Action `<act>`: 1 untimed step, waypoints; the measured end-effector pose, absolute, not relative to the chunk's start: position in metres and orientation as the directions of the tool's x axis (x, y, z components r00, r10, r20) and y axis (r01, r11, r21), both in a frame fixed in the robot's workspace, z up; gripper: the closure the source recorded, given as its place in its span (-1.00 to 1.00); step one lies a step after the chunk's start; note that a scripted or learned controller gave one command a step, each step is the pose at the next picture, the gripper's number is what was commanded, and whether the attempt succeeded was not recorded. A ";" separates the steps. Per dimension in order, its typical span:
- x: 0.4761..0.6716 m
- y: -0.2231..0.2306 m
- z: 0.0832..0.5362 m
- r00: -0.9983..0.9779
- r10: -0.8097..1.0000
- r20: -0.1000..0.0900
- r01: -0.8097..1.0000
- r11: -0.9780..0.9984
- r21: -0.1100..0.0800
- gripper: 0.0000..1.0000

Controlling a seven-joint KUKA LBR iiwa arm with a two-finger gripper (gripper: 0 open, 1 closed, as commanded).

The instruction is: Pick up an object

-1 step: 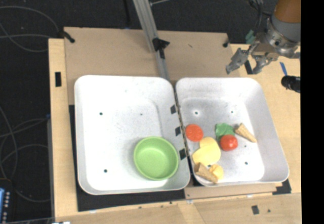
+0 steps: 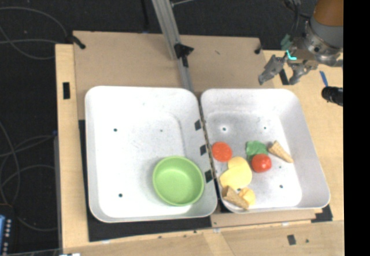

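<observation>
The two-finger gripper (image 2: 280, 73) is seen above the far right corner of the right-hand shallow white bin (image 2: 289, 104), outside its rim, with its fingers spread apart and nothing between them. No object is yet approached, so the step in hand is judged to be the reach. It is done best if one piece standing free of the others is chosen and the fingers are lowered astride it.

In the right-hand bin a cluster of small toy foods is gathered near the front: a round red tomato-like piece (image 2: 262, 162) touching a green leafy piece (image 2: 254, 148), a tan wedge (image 2: 280, 151) just beside them, an orange-red disc (image 2: 222, 151) near the dividing wall, a pale yellow lump (image 2: 236, 173), and tan and yellow bits (image 2: 239, 196) at the front rim. The disc is judged the easiest target, though the wall is close.

In the left-hand shallow white bin (image 2: 121, 110) a light green plastic bowl (image 2: 178, 180) is held, upright, near the front right corner
</observation>
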State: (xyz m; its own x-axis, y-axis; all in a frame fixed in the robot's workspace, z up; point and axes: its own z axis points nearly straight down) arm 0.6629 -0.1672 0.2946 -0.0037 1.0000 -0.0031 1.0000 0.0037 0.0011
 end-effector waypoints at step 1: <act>0.659 -0.171 0.232 0.001 1.000 -0.003 1.000 -0.001 -0.005 -1.00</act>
State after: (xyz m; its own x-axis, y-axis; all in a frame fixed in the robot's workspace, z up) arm 0.6585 -0.1710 0.2323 0.0010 1.0000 -0.0029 1.0000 -0.0010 -0.0051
